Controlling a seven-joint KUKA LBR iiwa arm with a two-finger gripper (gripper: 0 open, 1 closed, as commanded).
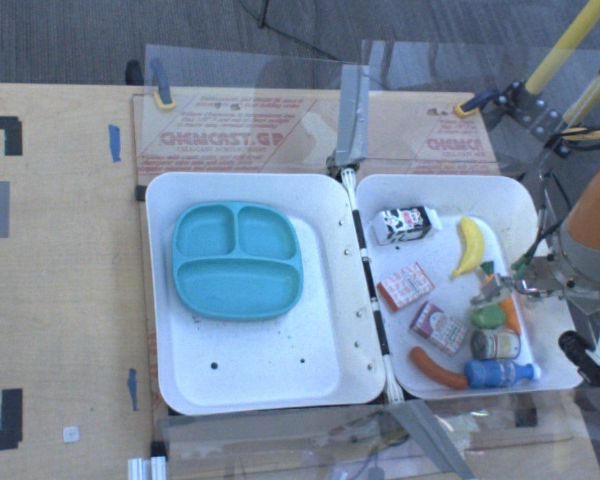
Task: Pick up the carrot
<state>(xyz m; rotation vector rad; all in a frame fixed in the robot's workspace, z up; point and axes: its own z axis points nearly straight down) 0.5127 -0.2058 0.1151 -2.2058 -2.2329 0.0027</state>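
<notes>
Camera view, near to far: right bin point(420, 190) holds blue bottle point(499, 373), sausage point(437, 367), can point(495, 344), carrot point(510, 314) by its right wall, banana point(468, 246), milk carton point(401, 224); left bin point(250, 383) holds teal plate point(237, 260); gripper point(497, 286) low over carrot, finger spread cannot tell.

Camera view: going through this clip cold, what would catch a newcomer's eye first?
Probably the blue divided plate, alone in the left bin. Next comes the clutter in the right bin: a banana, a milk carton, a hot dog and a blue bottle. At that bin's right side the gripper sits low by the carrot.
</notes>
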